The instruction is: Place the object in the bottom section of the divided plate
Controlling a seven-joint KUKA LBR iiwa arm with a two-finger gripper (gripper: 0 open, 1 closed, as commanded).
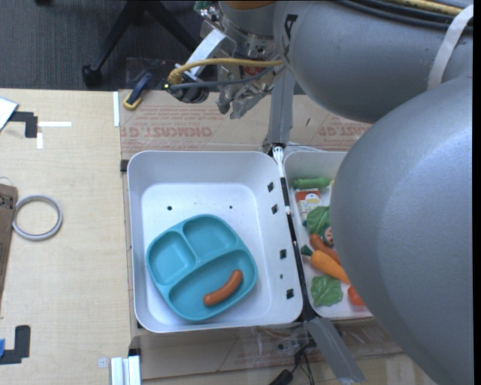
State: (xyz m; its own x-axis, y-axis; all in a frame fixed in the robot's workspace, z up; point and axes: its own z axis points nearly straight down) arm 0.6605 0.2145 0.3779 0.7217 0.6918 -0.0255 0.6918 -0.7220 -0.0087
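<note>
The sausage [224,288] already lies in the bottom section of the blue plate [174,259], well below the pincer [239,101], which hangs raised beyond the bin; its grip I cannot tell. The placing looks done.

You see the smooth, rounded grey arm housing [406,225], an orange band [248,4] above the wrist, a yellow cable [225,66] looped beside the metallic two-finger gripper [242,99], and a pale strap [449,41].

Light: we see bright, even overhead lighting, soft shadows.
Focus: we find the near arm [406,225] blurred.
</note>
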